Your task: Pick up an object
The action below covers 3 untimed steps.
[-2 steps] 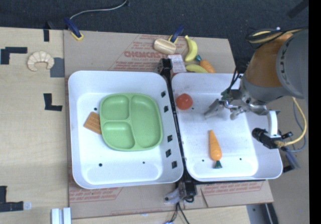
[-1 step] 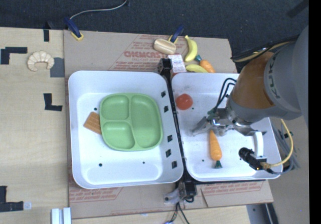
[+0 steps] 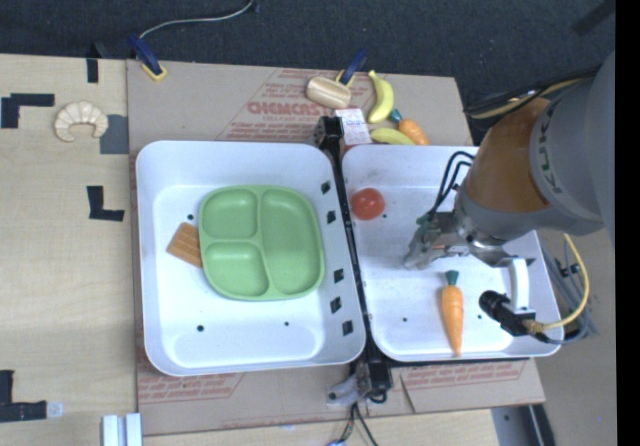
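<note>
An orange carrot (image 3: pixel 452 314) with a green top lies in the right bin (image 3: pixel 400 334), near its front right corner, pointing toward the front. A red tomato (image 3: pixel 367 202) sits at the back left of the same bin. My gripper (image 3: pixel 424 246) hangs low over the middle of the right bin. It is just left of and behind the carrot's green top, and right of and in front of the tomato. Nothing shows between its tips. The arm's grey and orange wrist covers the bin's right side.
The left bin (image 3: pixel 170 334) holds a green divided plate (image 3: pixel 262 240) with a brown flat piece (image 3: pixel 185 245) tucked at its left edge. Behind the bins lie a bread roll (image 3: pixel 328 91), bananas (image 3: pixel 381 102) and a small box (image 3: pixel 352 124). A croissant (image 3: pixel 80 120) rests far left.
</note>
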Each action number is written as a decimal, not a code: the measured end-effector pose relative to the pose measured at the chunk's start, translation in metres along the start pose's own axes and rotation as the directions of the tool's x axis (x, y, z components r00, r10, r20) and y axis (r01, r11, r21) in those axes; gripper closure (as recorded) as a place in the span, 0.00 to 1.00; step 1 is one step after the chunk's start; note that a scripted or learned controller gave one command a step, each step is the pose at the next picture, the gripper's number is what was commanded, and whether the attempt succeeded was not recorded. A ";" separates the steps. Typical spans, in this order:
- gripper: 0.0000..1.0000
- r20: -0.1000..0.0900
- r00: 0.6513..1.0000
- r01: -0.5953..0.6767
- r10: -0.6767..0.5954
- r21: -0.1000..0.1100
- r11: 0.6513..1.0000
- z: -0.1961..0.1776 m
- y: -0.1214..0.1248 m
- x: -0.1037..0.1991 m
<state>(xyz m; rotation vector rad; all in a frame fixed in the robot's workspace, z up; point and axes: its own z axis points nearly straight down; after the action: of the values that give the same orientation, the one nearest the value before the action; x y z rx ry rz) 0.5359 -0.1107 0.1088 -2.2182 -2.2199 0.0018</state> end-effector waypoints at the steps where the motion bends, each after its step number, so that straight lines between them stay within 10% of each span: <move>1: 0.00 0.000 1.000 0.000 0.000 0.000 1.000 0.000 0.000 0.000; 2: 0.00 0.004 1.000 -0.002 0.002 -0.006 1.000 0.023 -0.044 -0.053; 3: 0.00 0.001 1.000 0.001 -0.001 -0.004 1.000 -0.076 0.046 0.025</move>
<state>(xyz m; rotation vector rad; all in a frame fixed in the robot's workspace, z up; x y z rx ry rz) 0.5824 -0.0854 0.1845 -2.2196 -2.2239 -0.0014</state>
